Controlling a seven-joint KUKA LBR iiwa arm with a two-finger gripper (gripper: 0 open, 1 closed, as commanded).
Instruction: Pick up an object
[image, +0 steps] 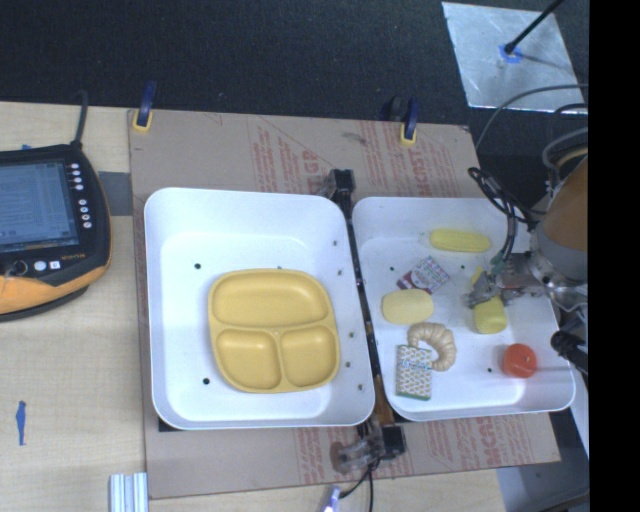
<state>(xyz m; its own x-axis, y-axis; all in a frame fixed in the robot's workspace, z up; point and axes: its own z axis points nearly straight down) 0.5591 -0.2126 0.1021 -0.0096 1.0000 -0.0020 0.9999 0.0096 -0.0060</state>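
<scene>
The gripper (487, 290) sits low in the right bin (560, 400), right above a small yellow block (490, 317), though whether its fingers are spread or pinched cannot be told. Close around it lie a yellow oblong piece (459, 240), a patterned packet (430, 273), a pale yellow lump (407, 306), a curled pastry (434, 343), a printed box (414, 372) and a red ball (519, 360). The left bin (170, 390) holds a yellow divided tray (272, 329).
</scene>
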